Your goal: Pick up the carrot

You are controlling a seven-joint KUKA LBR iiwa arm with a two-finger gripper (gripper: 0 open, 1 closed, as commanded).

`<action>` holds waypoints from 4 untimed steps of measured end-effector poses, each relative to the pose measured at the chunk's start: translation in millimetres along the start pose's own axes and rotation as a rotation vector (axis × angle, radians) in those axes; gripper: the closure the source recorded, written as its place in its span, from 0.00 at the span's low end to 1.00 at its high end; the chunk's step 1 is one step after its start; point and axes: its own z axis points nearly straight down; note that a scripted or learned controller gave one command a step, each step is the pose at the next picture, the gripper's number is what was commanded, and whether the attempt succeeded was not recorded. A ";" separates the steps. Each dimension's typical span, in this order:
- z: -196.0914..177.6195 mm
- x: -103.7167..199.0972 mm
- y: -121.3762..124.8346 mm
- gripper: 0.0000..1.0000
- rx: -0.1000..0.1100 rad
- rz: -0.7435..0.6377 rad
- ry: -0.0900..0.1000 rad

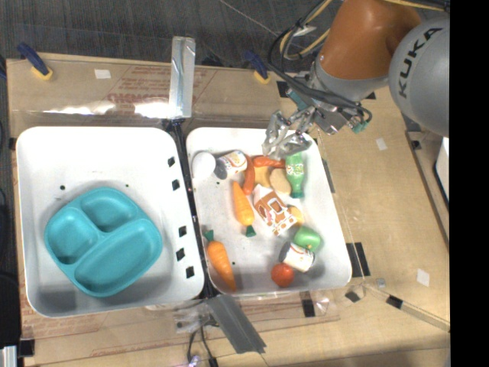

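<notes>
Camera view is showing the pincer point(286, 138) hovering over the right bin's point(336, 228) far edge, presumably lining up on the pile; how it is set, I cannot tell. One carrot point(221, 264), orange with green top, is lying by the bin's near-left wall; another point(243, 204) is lying toward its middle.

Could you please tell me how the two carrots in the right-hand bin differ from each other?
The middle carrot looks slimmer and paler orange; the corner carrot looks stubbier and deeper orange. The middle carrot lies among the other toy foods near the bin's centre, close to the gripper; the corner carrot lies apart at the bin's near left corner. Its green top points away from the camera, the middle carrot's towards it. Both lie flat, ungripped.
</notes>
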 end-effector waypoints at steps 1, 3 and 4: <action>-3.6 -0.8 -0.8 0.00 0.005 0.000 -0.004; 141.9 46.3 84.0 0.00 0.002 0.054 -0.003; 129.8 42.5 84.5 1.00 0.005 0.046 -0.008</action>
